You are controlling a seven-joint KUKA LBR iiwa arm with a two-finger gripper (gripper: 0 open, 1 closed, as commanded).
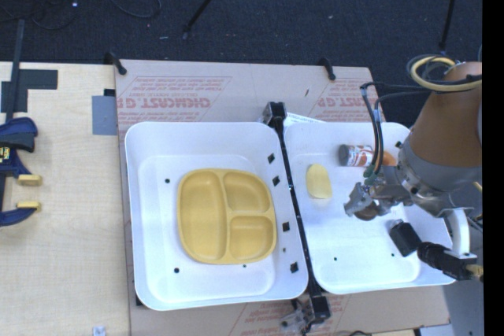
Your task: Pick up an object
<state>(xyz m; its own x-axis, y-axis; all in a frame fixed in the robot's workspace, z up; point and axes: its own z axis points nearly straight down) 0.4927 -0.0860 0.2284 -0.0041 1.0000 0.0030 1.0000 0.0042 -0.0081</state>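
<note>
A pale yellow oval object (318,181) lies in the right bin (370,271), close to the divider between the bins. Behind it and to the right, a small can (355,156) with a white and orange label lies on its side, partly hidden by the arm. My gripper (363,208) hangs low over the right bin's middle, to the right of the yellow oval and in front of the can. I see nothing held in it.
The left bin (150,169) holds a yellow divided plate (226,215). The arm's grey and orange body covers the right bin's far right side. Black clips run along the divider between the bins.
</note>
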